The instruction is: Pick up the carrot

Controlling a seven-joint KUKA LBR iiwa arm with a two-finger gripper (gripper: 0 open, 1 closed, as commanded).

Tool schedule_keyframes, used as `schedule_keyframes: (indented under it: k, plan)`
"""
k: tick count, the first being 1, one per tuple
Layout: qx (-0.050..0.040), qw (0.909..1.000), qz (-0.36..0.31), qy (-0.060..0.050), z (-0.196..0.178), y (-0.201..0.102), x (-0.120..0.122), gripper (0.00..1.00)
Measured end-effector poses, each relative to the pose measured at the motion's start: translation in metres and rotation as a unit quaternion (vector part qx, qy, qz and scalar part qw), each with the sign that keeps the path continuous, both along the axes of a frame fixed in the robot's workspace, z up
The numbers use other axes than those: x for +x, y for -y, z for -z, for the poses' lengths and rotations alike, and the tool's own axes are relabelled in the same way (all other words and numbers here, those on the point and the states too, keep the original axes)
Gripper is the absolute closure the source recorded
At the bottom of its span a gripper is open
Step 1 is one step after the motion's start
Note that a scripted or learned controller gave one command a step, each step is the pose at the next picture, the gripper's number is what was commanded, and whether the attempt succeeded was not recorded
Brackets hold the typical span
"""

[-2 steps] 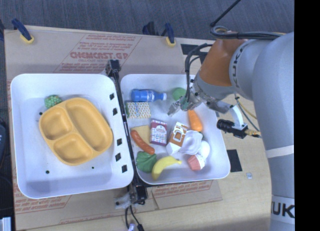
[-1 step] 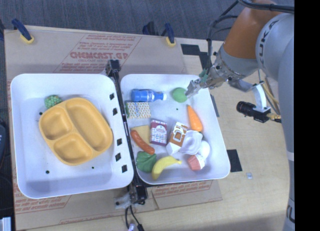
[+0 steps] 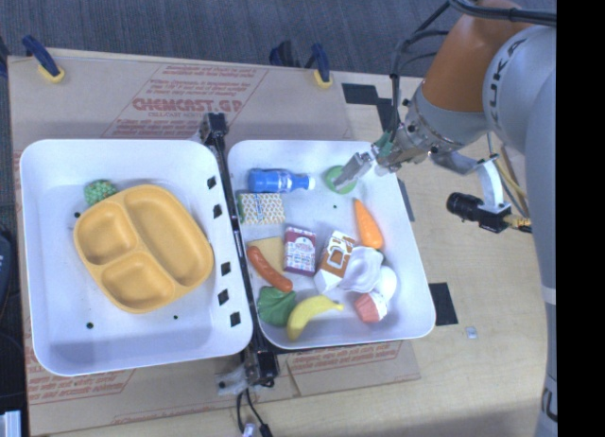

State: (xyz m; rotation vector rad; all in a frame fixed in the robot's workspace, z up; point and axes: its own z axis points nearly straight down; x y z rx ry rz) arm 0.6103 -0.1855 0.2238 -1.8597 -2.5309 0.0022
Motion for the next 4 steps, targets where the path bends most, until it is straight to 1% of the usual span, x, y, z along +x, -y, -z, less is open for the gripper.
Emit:
schedule_keyframes:
  k: [1, 2, 3, 4]
  plan:
    - [0.0002, 0.9998, 0.021, 0.0, 0.132, 0.017, -0.014, 0.0]
    - [0.0002, 0.9998, 0.019, -0.001, 0.122, 0.016, -0.014, 1.0]
    - [-0.0001, 0.9957, 0.092, 0.0, 0.018, -0.019, -0.003, 1.0]
    - [0.0, 0.9957, 0.092, 0.0, 0.019, -0.019, -0.003, 0.0]
